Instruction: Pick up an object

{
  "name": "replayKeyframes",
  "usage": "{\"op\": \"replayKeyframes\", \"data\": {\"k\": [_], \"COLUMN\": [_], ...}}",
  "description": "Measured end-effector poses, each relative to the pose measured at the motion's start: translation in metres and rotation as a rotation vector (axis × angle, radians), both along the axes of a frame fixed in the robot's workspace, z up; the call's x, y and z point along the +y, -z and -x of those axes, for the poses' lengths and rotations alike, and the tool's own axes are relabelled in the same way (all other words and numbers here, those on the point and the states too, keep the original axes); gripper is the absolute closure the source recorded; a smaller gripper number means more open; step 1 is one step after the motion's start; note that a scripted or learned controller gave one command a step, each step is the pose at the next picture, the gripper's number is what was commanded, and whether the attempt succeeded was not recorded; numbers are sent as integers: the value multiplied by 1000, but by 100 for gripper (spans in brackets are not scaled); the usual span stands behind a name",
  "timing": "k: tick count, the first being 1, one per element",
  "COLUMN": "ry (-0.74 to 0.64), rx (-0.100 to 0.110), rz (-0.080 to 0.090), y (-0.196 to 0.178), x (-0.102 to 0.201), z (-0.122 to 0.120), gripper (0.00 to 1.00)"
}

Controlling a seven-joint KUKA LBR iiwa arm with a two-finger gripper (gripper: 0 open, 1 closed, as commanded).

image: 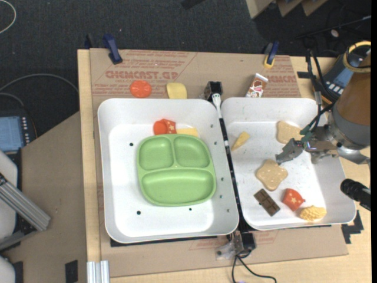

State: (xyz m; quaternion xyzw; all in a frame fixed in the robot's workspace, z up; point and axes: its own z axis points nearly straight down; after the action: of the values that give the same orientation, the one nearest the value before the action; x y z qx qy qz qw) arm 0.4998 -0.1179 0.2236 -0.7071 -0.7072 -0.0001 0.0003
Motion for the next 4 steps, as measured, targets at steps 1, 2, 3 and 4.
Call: {"op": "replayKeyframes", "data": {"k": [1,2,3,4], "ry": [0,2,3,4], "rx": [7,4,-3,-9], "rz": [-2,-1,2,6], "y": [72,142,129,40], "x": [-2,7,6,-44], "z": [-24,20,17,20], "gripper": [0,0,100,100]}}
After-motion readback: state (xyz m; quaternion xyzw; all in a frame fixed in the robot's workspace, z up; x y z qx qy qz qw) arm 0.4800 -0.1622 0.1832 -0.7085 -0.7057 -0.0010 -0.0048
